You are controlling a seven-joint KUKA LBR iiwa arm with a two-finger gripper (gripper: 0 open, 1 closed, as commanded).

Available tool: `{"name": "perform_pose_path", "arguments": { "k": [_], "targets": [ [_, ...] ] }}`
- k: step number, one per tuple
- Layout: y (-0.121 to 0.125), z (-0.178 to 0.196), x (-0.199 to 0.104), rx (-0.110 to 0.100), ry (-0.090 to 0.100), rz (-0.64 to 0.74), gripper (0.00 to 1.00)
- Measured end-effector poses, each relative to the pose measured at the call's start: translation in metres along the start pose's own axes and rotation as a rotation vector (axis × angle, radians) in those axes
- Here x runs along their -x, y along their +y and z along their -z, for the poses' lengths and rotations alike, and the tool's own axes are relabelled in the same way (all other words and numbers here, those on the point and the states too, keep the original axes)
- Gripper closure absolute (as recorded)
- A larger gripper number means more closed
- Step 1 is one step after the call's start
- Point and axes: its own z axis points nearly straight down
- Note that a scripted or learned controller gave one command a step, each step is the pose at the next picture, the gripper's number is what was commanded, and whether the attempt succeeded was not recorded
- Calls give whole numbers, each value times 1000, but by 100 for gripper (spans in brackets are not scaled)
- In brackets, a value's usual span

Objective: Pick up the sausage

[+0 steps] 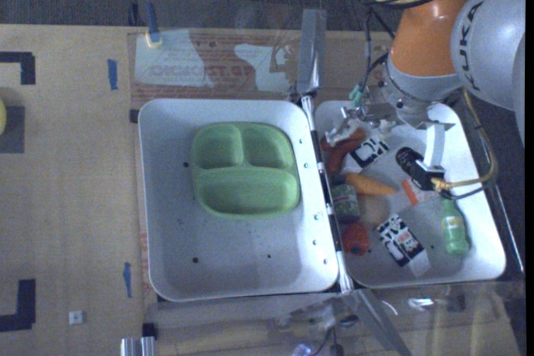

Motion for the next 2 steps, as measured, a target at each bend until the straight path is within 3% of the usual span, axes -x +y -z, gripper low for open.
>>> {"name": "perform_pose_path", "arguments": {
  "k": [1, 2],
  "targets": [
    [15, 1, 19, 5, -1, 14, 0],
    [23, -89, 59, 5, -1, 202, 0]
  ]
}}
